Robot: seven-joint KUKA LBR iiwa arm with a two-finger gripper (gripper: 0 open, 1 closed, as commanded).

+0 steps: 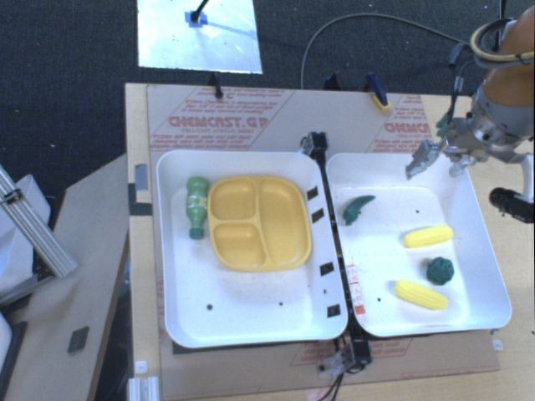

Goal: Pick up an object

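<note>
- Left bin (180,307): holds a yellow divided tray (257,222) with a green bottle (196,207) lying just beside its left edge.
- Right bin (468,307): holds two corn cobs (428,237) (420,294), a dark green broccoli piece (440,270) between them, and a dark green pepper-like item (358,208) near the far left corner; its exact kind is hard to make out.
- Arm (506,82): cut off at the right edge.
- Gripper (439,159): above the right bin's far rim, fingers spread, nothing between them.

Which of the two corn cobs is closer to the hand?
The upper cob, above the broccoli; the other cob lies below it, farther from the hand.
</note>
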